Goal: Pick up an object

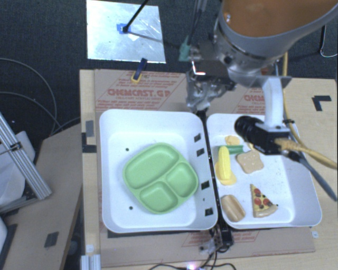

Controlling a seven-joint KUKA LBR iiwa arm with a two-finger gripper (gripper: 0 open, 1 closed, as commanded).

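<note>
The grey arm with its orange band [274,16] enters from the upper right and occupies the top of the view. The gripper [203,97] hangs above the far end of the divide between the two bins; its state cannot be determined from this angle, as the assembly is dark and blurred.

The left shallow white bin [113,158] holds a light green plastic plate with three compartments [160,178], lying flat near the bin's centre.

The right shallow white bin [301,200] holds several toy food items:
- A yellow corn cob [224,164] lies lengthwise near the bin's left wall.
- A tan slice of toast [250,162] lies just beside the corn cob, to its right.
- A small green piece [236,149] and a small yellow piece [232,140] lie at the far side, near the corn cob's top end.
- A brown hot-dog bun [233,207] lies near the bin's near-left corner.
- A triangular pizza slice with red dots [261,201] lies to the right of the bun, apart from it.

A black cylindrical fitting [256,134] with a yellow cable [309,152] extends over the right bin's far side. Both bins rest on the cardboard-covered worktop [153,89].
</note>
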